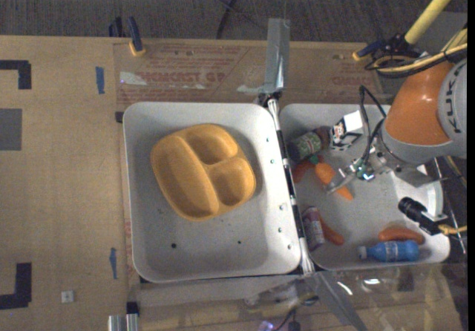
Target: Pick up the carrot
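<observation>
The carrot (326, 174) is seen in the right bin (371, 244), near that bin's left wall and toward its upper half, with its long axis running diagonally from upper left to lower right. The gripper (349, 182) is placed just beside the carrot's lower-right end, so the carrot lies up and to the left of the fingertips; whether it is touched or merely neared cannot be told, and the state of the fingers cannot be told either. A green can (306, 145) is set just above the carrot, close enough to crowd a sideways approach. A second orange piece (401, 234) and a blue bottle (389, 251) are lying well apart from the carrot, near the bin's lower edge.
</observation>
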